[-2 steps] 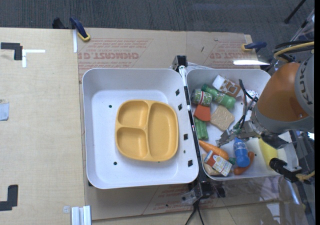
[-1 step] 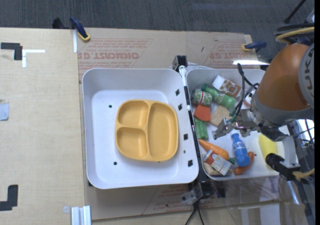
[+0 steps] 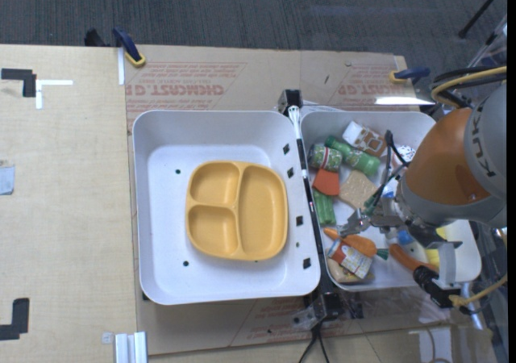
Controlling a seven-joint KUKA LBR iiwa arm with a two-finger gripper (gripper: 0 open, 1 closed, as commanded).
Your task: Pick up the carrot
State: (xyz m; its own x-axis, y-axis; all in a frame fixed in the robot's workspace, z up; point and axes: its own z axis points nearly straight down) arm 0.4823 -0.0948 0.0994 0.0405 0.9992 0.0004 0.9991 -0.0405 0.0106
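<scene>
Item: carrot, for pick-up. Reading from your left: bare worktop (image 3: 64, 192); left bin (image 3: 153, 216), holding a yellow divided plate (image 3: 238, 210) with nothing on it; right bin (image 3: 363, 115), crowded with toy food. In that right bin you have a green piece (image 3: 324, 208) against the near wall, a red-orange wedge (image 3: 326, 181), a tan square (image 3: 356, 189), and, towards the front, the carrot (image 3: 360, 244): a slim orange stick lying flat and slightly aslant, resting partly on a red-and-white packet (image 3: 352, 260). A second orange piece (image 3: 405, 257) lies further right; you cannot say whether it is another carrot. The arm (image 3: 451, 172) reaches in from the right, its tool end low just above the carrot. Whether the jaws are open or closed cannot be told here, and nothing shows held. Handling, as a judgement: probably light, stiff moulded plastic, smooth and tapered, so apt to slip or roll. Take it across the thicker middle, jaws square to its length, and expect the packet beneath to shift under pressure
</scene>
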